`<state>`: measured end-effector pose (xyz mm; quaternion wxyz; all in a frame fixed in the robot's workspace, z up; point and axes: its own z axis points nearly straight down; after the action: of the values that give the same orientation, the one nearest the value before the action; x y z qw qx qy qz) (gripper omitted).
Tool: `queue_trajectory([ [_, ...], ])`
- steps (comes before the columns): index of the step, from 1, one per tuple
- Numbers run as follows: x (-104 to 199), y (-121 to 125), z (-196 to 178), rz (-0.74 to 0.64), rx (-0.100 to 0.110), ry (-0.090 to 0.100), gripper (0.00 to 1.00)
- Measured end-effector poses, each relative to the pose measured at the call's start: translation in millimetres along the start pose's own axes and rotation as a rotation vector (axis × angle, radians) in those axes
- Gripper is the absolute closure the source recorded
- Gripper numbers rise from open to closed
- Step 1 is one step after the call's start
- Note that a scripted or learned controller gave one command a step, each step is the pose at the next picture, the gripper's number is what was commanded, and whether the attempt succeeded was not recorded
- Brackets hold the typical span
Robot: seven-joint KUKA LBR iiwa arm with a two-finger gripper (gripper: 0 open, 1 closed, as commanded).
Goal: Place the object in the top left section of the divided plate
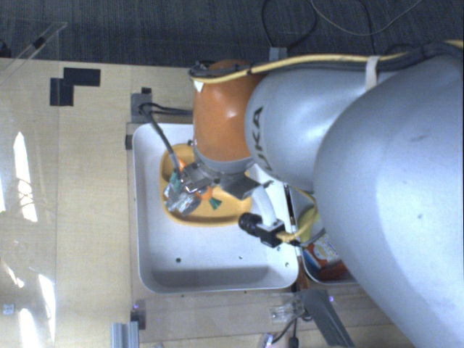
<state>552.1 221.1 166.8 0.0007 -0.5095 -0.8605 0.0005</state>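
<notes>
The big grey arm enters from the right of the frame and covers most of the right half. Its orange band sits near the centre, above the wrist, and the wrist points down and to the left, into the left bin. The gripper is low over the yellow divided plate, at the left part of the plate. Whether its pincer is spread or pressed together, I cannot tell, because the metal parts there are blurred and crowded. A small green and orange object lies on the plate just right of the gripper, touching the plate's surface; in which section it lies I cannot tell.

The bin is white, shallow, with rounded corners and smooth matte floor. It stands on a pale wooden bench with a glossy reflection on the left. A dark carpet fills the top of the frame. A yellow cable runs along the arm.
</notes>
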Motion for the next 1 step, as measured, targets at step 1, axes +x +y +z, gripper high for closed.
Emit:
queue_trajectory([
  [1,-0.7,-7.1,13.6,-0.045,0.000,0.000,1.00],
])
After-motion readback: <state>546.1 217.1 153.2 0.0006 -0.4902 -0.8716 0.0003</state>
